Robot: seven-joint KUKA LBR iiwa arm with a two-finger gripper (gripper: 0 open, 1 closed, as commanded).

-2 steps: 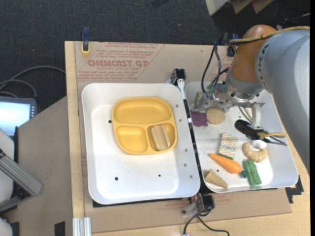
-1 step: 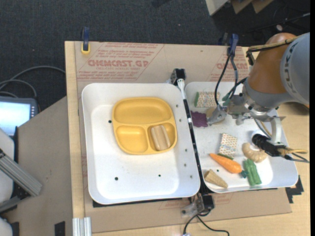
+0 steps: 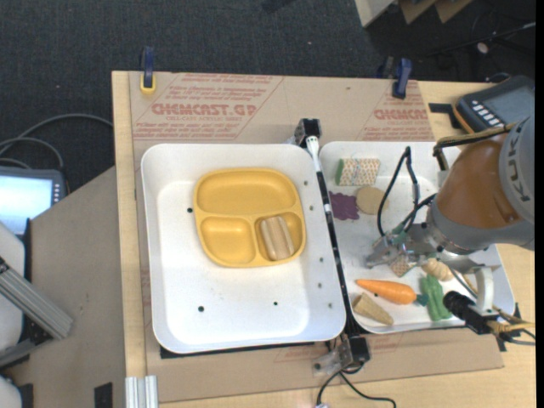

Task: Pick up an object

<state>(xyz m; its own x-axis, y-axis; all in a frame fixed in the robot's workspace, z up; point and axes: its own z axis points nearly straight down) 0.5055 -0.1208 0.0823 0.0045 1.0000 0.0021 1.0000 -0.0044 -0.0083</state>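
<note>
My gripper point(image 3: 393, 256) hangs low in the right bin point(image 3: 501, 291), over a small tan piece near the bin's middle. The arm with its orange band point(image 3: 476, 189) comes in from the right above it. Just below the gripper lie an orange carrot point(image 3: 387, 291), a tan wedge point(image 3: 372, 310) and a green item point(image 3: 434, 299). A purple piece point(image 3: 343, 204), a round beige piece point(image 3: 370, 200) and a speckled block point(image 3: 358, 172) sit at the bin's far left. In the left bin point(image 3: 170, 253) a yellow divided tray point(image 3: 246, 215) holds a tan bread-like piece point(image 3: 274, 236).
A black divider strip point(image 3: 327, 228) runs between the two bins. Black cables point(image 3: 399, 189) loop over the right bin near the gripper. Blue clamps point(image 3: 148, 70) hold the cardboard sheet at the bench's far edge. A small beige piece point(image 3: 436, 269) lies beside the green item.
</note>
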